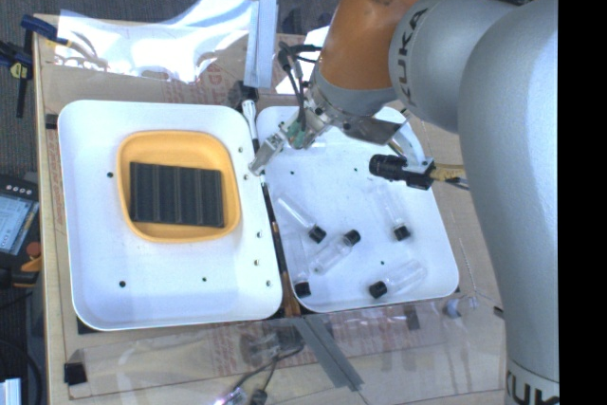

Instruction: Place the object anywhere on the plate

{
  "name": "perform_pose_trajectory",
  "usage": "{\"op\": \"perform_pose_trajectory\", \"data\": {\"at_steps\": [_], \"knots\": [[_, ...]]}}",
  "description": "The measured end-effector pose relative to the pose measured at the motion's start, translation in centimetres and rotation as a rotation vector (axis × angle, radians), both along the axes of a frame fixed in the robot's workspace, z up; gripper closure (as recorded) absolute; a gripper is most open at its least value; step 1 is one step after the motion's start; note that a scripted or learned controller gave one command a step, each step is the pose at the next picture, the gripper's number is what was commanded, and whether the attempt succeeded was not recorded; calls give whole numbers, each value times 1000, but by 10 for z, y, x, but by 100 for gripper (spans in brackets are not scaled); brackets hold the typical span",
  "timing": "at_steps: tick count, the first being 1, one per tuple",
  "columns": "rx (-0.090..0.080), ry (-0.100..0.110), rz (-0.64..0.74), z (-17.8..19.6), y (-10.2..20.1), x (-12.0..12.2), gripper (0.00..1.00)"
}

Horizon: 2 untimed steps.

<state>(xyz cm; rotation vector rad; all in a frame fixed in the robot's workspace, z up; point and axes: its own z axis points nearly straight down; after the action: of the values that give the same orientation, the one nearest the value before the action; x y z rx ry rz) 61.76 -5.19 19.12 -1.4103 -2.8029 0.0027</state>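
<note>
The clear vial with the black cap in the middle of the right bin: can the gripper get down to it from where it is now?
Probably yes. The vial lies apart from its neighbours, and the gripper is at that bin's upper left.

Two shallow white bins sit side by side: a left bin (85, 285) and a right bin (432, 242). One yellow plate (175, 152) lies in the left bin, holding one dark ribbed insert (178, 194). To the right of the plate, in the right bin, lie about five clear vials with black caps (332, 251); their transparent bodies make an exact count uncertain.
</note>
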Motion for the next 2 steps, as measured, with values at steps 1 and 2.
{"op": "perform_pose_trajectory", "data": {"at_steps": [1,2], "knots": [[0,0,0,0,0,0,0],[0,0,0,0,0,0,0]]}}
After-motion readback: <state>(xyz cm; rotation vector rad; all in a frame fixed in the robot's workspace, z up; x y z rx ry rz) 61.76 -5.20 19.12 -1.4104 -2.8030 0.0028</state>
